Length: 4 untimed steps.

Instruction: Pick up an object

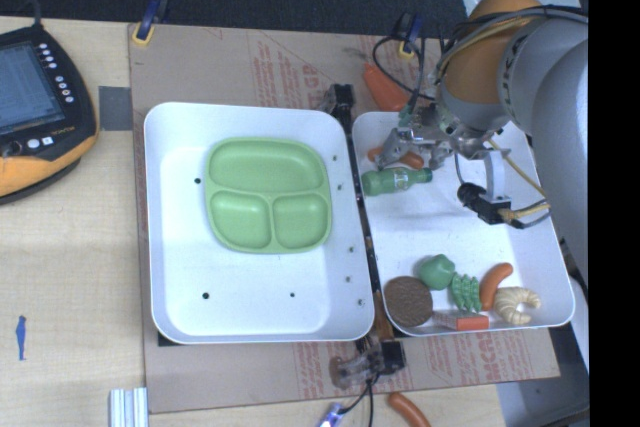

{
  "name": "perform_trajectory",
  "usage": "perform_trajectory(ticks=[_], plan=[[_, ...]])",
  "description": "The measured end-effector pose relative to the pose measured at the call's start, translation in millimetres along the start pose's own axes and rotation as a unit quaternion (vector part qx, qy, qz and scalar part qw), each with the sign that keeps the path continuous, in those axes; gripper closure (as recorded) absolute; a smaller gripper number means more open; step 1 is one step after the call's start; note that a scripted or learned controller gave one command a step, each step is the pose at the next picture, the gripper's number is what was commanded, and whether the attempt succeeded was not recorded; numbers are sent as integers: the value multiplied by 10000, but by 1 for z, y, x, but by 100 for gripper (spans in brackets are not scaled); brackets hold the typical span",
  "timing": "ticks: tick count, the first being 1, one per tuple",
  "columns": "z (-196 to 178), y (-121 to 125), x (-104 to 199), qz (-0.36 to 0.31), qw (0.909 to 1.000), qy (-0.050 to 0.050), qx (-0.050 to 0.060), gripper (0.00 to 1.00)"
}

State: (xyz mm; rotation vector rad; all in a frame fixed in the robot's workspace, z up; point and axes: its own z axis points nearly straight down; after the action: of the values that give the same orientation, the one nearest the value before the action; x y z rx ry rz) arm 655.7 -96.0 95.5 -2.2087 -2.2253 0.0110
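Observation:
My gripper (410, 147) hangs low over the far left corner of the right bin (548, 245), under the grey wrist with its orange band. A green bottle (396, 180) lies on its side just in front of the gripper, close to the bin's left wall. A small orange piece (376, 154) shows at the gripper's left side. Nothing can be seen lifted off the bin floor.
Along the right bin's near edge lie a brown round cookie (408, 298), a green pepper (435, 270), a sausage (495, 282) and a croissant (518, 303). The left bin (180, 245) holds a green divided plate (268, 193). A teach pendant (40, 110) sits far left.

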Motion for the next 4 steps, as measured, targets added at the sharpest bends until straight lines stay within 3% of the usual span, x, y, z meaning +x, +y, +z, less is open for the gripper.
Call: perform_trajectory(ticks=[1, 4], plan=[[4, 0, -10, 9, 10000, -3, -6, 0], [4, 0, -1, 5, 10000, 1, 5, 0]])
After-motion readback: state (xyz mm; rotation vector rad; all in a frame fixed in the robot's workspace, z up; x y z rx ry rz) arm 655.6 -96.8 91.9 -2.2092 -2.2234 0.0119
